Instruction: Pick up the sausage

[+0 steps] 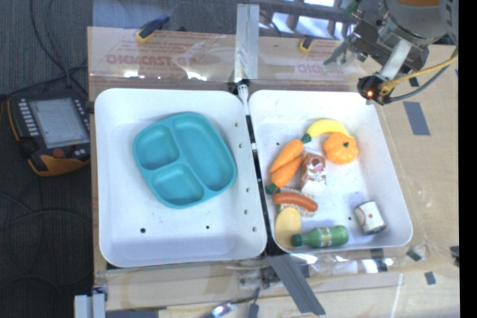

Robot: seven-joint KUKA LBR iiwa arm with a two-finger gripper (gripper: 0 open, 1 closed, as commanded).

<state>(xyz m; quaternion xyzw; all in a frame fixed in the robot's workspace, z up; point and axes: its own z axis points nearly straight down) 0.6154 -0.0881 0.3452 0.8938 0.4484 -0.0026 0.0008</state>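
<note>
orange carrots (286,161), two; one sausage (294,200); one green bottle (320,237).

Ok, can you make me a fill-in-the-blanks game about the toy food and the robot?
1. The sausage lies in the ____ bin.
2. The divided plate in the other bin is coloured ____.
3. The bottle near the front wall is coloured ____.
4. The pincer is above the bin's ____ corner, away from the food.

Missing words: right; blue; green; back
</note>
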